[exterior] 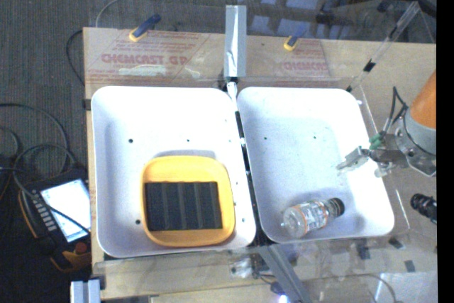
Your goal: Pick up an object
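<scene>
Gripper sits over right bin's right edge w/ nothing in it, can't tell its state, prob staged for the clear bottle lying on its side near that bin's front edge; yellow tray fills left bin's front.

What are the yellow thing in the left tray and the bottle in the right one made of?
The yellow object looks like smooth, matte plastic: even colour, rounded moulded corners, with a dark ribbed panel on top. The bottle looks like thin clear plastic: see-through, glinting, with a dark cap. Both white bins seem glossy plastic, though the view can't confirm that.
</scene>
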`<move>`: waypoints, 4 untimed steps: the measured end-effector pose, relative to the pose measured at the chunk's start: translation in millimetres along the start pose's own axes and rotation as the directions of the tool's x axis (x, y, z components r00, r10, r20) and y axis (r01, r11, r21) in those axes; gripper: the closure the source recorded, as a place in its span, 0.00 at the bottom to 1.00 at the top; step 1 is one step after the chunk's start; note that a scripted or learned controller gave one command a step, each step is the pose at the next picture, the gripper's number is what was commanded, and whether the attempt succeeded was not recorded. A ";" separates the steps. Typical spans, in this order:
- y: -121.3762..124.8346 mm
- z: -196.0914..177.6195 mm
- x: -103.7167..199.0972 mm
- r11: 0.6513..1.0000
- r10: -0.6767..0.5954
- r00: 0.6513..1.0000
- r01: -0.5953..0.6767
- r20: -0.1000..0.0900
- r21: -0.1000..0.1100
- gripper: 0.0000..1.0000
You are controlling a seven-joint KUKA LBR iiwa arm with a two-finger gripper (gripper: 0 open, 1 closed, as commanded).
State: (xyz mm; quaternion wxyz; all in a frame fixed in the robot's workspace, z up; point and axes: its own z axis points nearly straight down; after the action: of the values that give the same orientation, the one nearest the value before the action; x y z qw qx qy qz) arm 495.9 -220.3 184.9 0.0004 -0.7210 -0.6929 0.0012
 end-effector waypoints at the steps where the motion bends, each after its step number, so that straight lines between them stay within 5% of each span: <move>1: -14.2 -110.9 82.7 0.999 -0.048 0.999 0.048 0.000 -0.002 0.00; 2: -14.2 -63.9 56.2 0.985 -0.173 0.985 0.173 -0.001 0.000 0.00; 4: -14.1 -115.3 82.9 1.000 -0.011 1.000 0.011 0.000 -0.002 0.00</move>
State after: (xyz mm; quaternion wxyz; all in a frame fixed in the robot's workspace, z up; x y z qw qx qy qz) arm 485.4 -136.8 300.2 -0.0004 -0.7171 -0.6969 0.0005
